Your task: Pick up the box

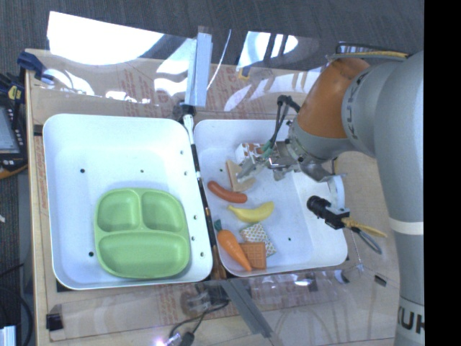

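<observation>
A small printed box (pixel 249 150) with red and white markings lies in the upper middle of the right bin (pixel 317 244). A tan, stick-like piece (pixel 232 173) leans just below and to the left of it. My gripper (pixel 252 166) is down in the bin right beside the box, at its lower right edge and close enough that they look to be touching. The arm's orange band and grey wrist hide the bin's upper right corner.
The right bin also holds a red sausage (pixel 227 192), a banana (pixel 252 211), a carrot (pixel 232 247), a patterned packet (pixel 259 236) and an orange waffle piece (pixel 254 255). A green divided plate (pixel 142 233) lies in the left bin (pixel 72 150).
</observation>
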`<state>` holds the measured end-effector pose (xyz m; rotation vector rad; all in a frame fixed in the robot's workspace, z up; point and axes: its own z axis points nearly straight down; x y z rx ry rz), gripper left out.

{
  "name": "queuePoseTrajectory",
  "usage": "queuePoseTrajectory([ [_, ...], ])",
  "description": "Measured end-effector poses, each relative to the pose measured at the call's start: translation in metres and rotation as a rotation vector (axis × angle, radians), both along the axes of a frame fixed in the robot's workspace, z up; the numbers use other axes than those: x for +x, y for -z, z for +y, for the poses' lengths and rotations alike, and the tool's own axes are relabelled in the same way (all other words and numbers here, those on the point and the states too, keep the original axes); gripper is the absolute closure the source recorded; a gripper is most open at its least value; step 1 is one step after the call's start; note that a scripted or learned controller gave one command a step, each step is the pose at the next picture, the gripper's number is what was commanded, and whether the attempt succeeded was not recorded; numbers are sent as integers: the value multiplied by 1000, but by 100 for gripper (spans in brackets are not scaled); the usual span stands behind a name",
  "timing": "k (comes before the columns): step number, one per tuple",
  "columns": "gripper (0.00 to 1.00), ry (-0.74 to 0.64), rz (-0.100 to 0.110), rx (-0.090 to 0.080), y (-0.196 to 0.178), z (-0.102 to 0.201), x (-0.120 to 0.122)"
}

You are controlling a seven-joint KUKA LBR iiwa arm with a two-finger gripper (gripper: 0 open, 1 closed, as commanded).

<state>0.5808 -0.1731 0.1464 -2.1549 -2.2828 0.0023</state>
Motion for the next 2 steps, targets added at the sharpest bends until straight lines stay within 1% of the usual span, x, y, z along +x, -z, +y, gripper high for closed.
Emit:
queuePoseTrajectory([
  [1,0,22,-13,-4,29,-36,65],
  [2,0,3,1,-1,28,-25,-3],
])
